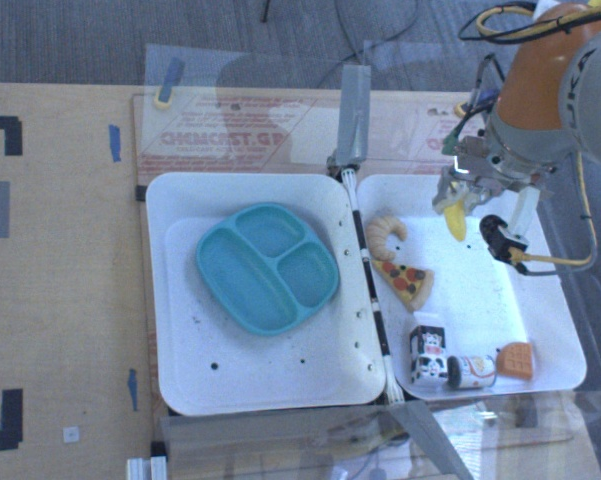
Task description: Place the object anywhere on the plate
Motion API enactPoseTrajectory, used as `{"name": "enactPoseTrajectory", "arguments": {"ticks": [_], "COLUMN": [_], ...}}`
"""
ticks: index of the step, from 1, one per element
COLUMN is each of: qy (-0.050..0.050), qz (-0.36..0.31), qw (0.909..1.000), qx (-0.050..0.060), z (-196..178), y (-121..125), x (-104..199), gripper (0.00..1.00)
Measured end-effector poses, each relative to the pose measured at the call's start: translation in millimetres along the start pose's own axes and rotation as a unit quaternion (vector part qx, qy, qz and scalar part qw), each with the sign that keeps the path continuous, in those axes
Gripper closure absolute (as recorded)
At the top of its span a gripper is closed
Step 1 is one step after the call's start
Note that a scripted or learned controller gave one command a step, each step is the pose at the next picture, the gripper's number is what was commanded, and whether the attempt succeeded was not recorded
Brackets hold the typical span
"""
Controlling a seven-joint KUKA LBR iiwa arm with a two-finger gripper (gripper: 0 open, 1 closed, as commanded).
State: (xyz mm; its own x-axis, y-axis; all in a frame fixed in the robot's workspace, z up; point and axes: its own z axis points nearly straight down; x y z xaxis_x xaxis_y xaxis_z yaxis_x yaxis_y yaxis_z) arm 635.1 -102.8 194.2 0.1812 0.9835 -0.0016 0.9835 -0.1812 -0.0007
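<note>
A teal divided plate (268,266) lies in the left bin (180,368), with nothing on it. Over the back of the right bin (550,318), my gripper (454,204) reaches in from the right. It is shut on a small yellow object (456,222), which sticks out below the fingertips and looks like a toy banana. The gripper and the yellow object are well to the right of the plate, across the divider between the bins.
A toy croissant (385,232) and a pizza slice (406,281) lie near the right bin's left wall. A small black-and-white carton (428,352), a bottle (472,371) and an orange piece (516,360) sit along its front. A black cable end (498,236) hangs beside the gripper.
</note>
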Motion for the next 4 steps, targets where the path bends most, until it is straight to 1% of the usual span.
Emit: {"name": "enactPoseTrajectory", "arguments": {"ticks": [1,2,3,4], "qy": [0.001,0.001,0.003,0.010], "qz": [-0.075,-0.083,-0.136,-0.139], "qw": [0.9972,0.9965,0.9906,0.9902], "qx": [0.002,0.001,-0.001,-0.001], "z": [10.8,9.4,75.5,75.0], "y": [17.2,-30.2,-33.0,-34.8], "x": [76.9,162.9,216.9,225.2], "gripper": [1.00,1.00,1.00,0.00]}}
